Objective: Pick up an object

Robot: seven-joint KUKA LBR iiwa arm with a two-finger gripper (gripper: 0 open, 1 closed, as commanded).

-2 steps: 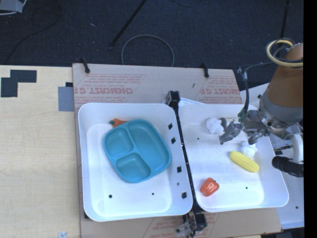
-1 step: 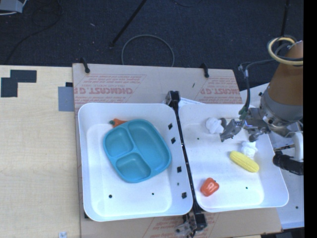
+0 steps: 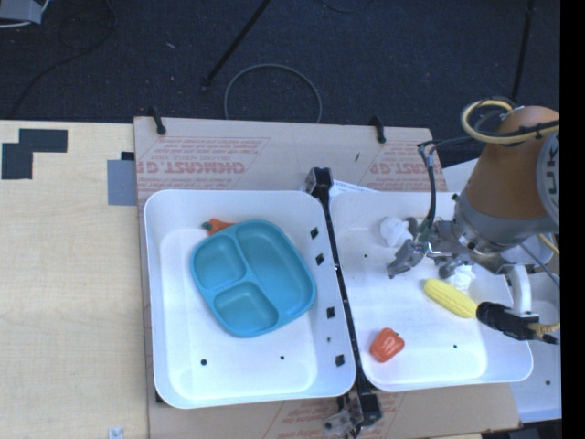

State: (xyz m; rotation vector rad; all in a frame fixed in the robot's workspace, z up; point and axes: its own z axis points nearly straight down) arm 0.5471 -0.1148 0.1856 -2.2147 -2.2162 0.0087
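I see two shallow white bins side by side on the table [image 3: 73, 282]. The arm [image 3: 512, 176], grey with an orange band, reaches in from the right over the right bin [image 3: 430, 369]. Its gripper [image 3: 422, 254] hangs low above the far middle of that bin, and I cannot tell how its fingers stand; nothing shows between them.

The right bin holds four loose things: one yellow corn cob [image 3: 451, 297], one red pepper [image 3: 387, 345], and two white crumpled pieces, one [image 3: 395, 231] just to the far left of the gripper and a second [image 3: 462, 276] just to its right, touching the far end of the corn cob.

The corn cob lies nearest, just to the near right of the gripper. Its long axis runs on a slant from far left to near right. The red pepper sits well nearer, close to the dividing wall.

The left bin [image 3: 174, 373] holds one blue divided plate [image 3: 251, 277] with three compartments, and one small orange thing [image 3: 218, 225] peeking out from behind the plate's far left edge.
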